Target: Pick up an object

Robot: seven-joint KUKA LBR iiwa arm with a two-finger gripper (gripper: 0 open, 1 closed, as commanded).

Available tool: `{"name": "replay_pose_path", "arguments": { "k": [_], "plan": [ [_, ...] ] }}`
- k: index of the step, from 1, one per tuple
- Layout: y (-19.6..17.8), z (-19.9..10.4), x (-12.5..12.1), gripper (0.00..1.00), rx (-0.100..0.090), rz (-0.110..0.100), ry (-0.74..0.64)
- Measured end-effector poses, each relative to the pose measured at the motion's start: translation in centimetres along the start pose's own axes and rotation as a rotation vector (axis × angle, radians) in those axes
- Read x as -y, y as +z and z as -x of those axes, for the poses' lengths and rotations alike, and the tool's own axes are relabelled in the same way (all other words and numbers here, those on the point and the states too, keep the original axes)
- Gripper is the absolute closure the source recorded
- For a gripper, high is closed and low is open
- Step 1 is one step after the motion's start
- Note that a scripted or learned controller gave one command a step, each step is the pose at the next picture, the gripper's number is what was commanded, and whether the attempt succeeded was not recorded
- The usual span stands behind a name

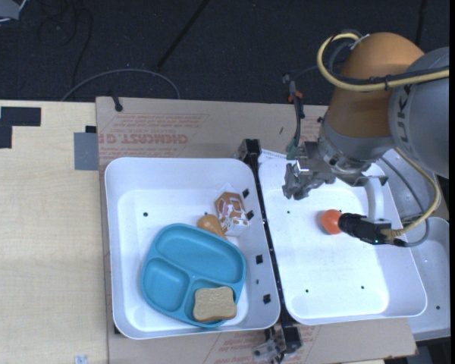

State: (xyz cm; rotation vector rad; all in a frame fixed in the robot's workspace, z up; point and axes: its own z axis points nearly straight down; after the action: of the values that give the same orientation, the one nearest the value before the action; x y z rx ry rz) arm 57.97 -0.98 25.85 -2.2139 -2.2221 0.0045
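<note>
Small round orange ball (pixel 330 221), smooth-looking, sits in the right bin (pixel 349 298) toward its far right, with plenty of bare white floor nearer and left of it. The gripper (pixel 297 186) hangs over that bin's far-left part, apart from the ball, and honestly I can't tell its state. Left bin (pixel 125 203) holds a glossy blue divided tray (pixel 174 268) with a tan bread slice (pixel 214 303), plus a crinkly wrapper (pixel 230 209) near the divider.

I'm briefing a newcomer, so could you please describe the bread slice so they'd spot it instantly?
Start at the left white bin, which holds a blue divided tray. The bread slice lies in the tray's near-right compartment, tan and squarish, unlike the orange-and-white wrapper lying beyond the tray.
</note>
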Motion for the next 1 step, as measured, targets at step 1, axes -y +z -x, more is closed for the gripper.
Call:
{"name": "replay_pose_path", "arguments": {
  "k": [1],
  "plan": [
    [-0.20, -5.17, -0.68, 1.00, 0.001, 0.003, -0.001]
  ]
}}
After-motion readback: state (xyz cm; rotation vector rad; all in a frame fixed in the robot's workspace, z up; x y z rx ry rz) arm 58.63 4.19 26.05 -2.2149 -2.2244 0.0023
